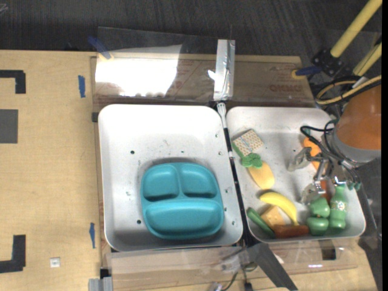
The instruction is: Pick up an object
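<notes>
Gripper (315, 174), jaws spread wide and holding nothing, sits low in the right bin (273, 123), green toy (319, 214) directly below it.

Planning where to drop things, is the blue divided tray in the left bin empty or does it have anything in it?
Empty. The blue divided tray sits flat in the left bin, and all three compartments show bare blue.

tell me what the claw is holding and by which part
Cannot be told: the claw sits low over the right bin above the green toys, its tips too cluttered to read.
</notes>
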